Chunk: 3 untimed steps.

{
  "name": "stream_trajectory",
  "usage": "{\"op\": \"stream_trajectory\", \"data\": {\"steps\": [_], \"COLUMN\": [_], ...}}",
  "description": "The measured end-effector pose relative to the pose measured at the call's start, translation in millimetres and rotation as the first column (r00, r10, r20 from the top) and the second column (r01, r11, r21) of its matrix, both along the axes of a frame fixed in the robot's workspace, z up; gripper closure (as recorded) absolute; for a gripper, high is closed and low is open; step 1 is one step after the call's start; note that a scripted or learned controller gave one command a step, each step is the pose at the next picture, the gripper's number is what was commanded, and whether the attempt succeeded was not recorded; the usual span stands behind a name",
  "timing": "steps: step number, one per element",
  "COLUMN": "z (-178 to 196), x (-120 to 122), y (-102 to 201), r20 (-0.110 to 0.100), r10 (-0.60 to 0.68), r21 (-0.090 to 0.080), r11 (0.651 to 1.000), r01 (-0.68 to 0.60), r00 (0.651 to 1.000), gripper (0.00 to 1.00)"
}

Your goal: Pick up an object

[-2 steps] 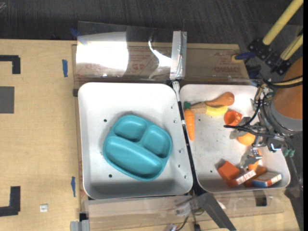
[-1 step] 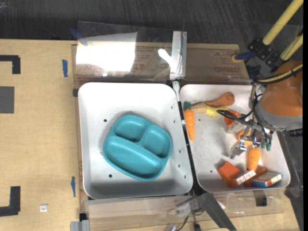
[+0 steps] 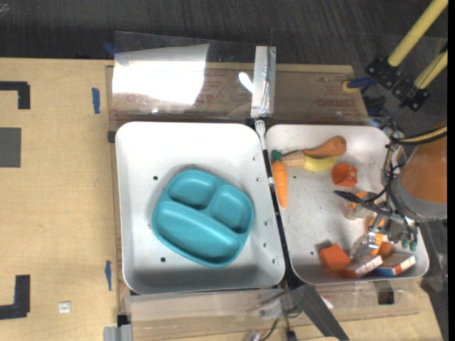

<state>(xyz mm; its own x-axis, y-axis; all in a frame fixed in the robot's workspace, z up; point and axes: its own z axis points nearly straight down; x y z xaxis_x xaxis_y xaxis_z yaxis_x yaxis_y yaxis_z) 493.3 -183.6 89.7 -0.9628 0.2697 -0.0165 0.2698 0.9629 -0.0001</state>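
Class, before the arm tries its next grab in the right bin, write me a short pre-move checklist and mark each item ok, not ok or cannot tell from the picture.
1. Gripper is over the right bin: ok.
2. Fingers open or shut: cannot tell, wires and toys clutter that spot.
3. Something already held: cannot tell.
4. Carrot lies apart from the pile, easy to single out: ok.
5. Orange block is free of neighbours: not ok, it touches other small toys.
6. Blue tray sits in the left bin, away from the arm: ok.

Bright, even overhead light; strong glare on clear plastic sheet (image 3: 160, 80); soft shadows in bins; slight overall blur.
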Motion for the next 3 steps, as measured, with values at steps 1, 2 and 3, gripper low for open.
{"op": "stream_trajectory", "data": {"steps": [1, 2, 3], "z": [0, 2, 0], "x": [60, -6, 62], "y": [41, 9, 29], "r20": [-0.002, 0.009, -0.002], "r10": [0.136, 0.153, -0.012], "r21": [0.0, -0.006, 0.002], "r11": [0.991, 0.988, 1.0], "r01": [-0.136, -0.153, 0.012], "r00": [0.991, 0.988, 1.0], "gripper": [0.0, 0.0, 0.0]}}
